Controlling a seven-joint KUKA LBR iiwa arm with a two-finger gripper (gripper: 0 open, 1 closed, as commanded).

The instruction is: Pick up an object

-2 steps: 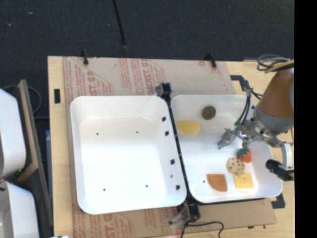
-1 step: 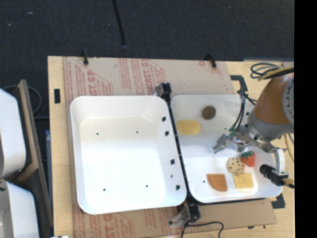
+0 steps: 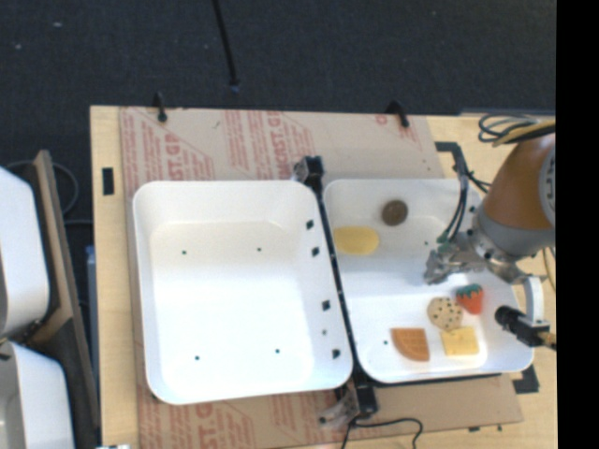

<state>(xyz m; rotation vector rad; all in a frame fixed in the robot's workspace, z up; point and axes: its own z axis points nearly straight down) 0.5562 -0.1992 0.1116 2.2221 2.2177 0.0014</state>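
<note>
Two shallow white bins are sitting side by side on a bench lined with brown cardboard, seen from a camera fixed overhead. The left bin is showing its bare floor, dotted with a few small dark marks. The right bin is holding six toy foods: a dark brown round piece near its far wall, a pale yellow oval just inside the divider, and, clustered toward the near right corner, a speckled tan cookie, a red strawberry-like piece just beside it, an orange-brown wedge and a yellow block.

Red lettering is running along the cardboard's far and left margins and again along the near edge, but it is too blurred to make out.

The grey arm with its orange band is reaching in from the right, and its gripper is hanging over the right bin, above bare white floor between the yellow oval and the cookie. Nothing is showing between its tips, and I cannot tell from here whether they are spread or closed. The cookie and the strawberry-like piece are lying nearest to it, just toward the near side.
</note>
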